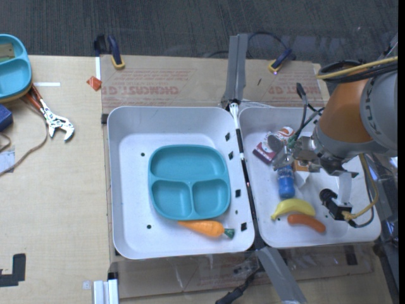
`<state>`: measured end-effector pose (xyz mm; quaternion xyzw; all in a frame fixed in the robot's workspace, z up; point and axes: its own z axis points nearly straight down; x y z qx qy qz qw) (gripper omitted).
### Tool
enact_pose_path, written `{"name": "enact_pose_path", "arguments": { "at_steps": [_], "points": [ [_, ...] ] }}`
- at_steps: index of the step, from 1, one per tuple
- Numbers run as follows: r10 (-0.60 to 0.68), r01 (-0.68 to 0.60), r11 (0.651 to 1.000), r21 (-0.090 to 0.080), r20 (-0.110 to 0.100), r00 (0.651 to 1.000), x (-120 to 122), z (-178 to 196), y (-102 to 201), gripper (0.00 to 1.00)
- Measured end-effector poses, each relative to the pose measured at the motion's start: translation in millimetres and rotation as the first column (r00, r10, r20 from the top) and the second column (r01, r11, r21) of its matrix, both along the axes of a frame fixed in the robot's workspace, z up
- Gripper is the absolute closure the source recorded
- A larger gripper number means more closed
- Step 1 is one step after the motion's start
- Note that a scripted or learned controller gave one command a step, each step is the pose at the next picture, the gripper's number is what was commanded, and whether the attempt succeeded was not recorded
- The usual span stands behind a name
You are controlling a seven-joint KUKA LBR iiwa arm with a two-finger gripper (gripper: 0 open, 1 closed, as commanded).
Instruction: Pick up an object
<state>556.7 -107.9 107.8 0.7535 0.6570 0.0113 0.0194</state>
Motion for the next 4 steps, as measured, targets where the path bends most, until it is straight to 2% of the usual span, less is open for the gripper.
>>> {"name": "enact_pose_path", "arguments": {
  "at_steps": [1, 2, 3, 4],
  "points": [
    [-0.004, 0.004, 1.000, 0.003, -0.003, 1.000, 1, 7, 1, 1.00],
    [-0.003, 0.003, 1.000, 0.003, -0.004, 1.000, 0, 7, 1, 0.00],
    [-0.218, 0.219, 0.975, 0.026, -0.046, 0.975, 1, -16, -38, 0.00],
    [-0.094, 0.095, 0.995, 0.013, -0.046, 0.994, 70, -18, -30, 0.00]
  ]
}}
